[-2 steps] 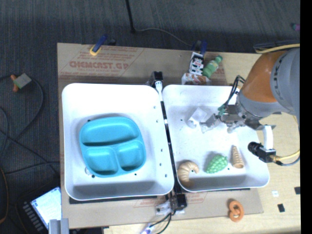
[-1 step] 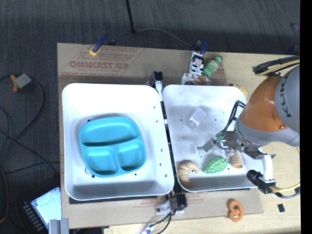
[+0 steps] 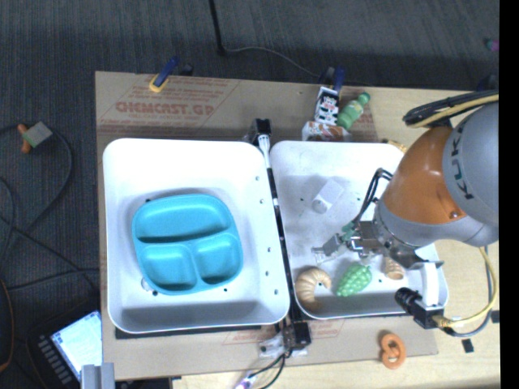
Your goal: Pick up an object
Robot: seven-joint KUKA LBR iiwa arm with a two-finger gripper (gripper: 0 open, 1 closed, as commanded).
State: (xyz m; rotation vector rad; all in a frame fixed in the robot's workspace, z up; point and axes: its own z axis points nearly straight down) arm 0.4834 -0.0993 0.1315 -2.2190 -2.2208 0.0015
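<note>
Arm reached in from 3 o'clock, grey with orange band, bulk sitting over the right side of the right bin. Gripper hung low over the bin's lower middle. Fingers were too small and cluttered to read; could not tell how far apart they were or whether anything sat between them.

Green bumpy object, possibly a toy grape bunch, lay on the bin floor at 6 o'clock of the gripper, just below it. Tan croissant-like piece lay at 9 o'clock of the green one, near the bin's lower left corner, the two close together. Another tan item was partly visible at 3 o'clock of the green object, half hidden by the arm. Small white block rested at 12 o'clock of the gripper, well apart, in the upper middle of the bin.

Left bin held a blue divided tray, three compartments, lying flat near the centre.

On the counter: green and white items at 12 o'clock of the right bin, just outside its rim; small orange ring at 6 o'clock of the right bin, outside it.
</note>
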